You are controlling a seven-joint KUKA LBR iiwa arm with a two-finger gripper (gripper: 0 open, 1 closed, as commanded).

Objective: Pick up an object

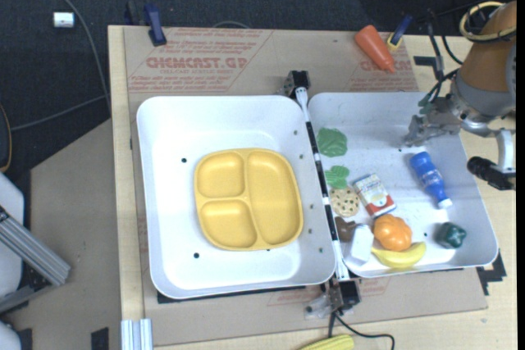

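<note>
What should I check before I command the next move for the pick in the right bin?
1. Gripper over the right bin: ok, it hangs above the bin's far right part.
2. Nearest target identified: ok, the blue bottle lies just in front of the gripper, lying flat at a slant.
3. Space around the bottle: ok, it lies apart from the orange, the banana and the dark green item.
4. Whether the jaws are open: cannot tell, too small and blurred.
5. Anything already held: cannot tell for sure; nothing is seen at the gripper.
6. Yellow tray in the left bin: ok, well away from the arm.
</note>
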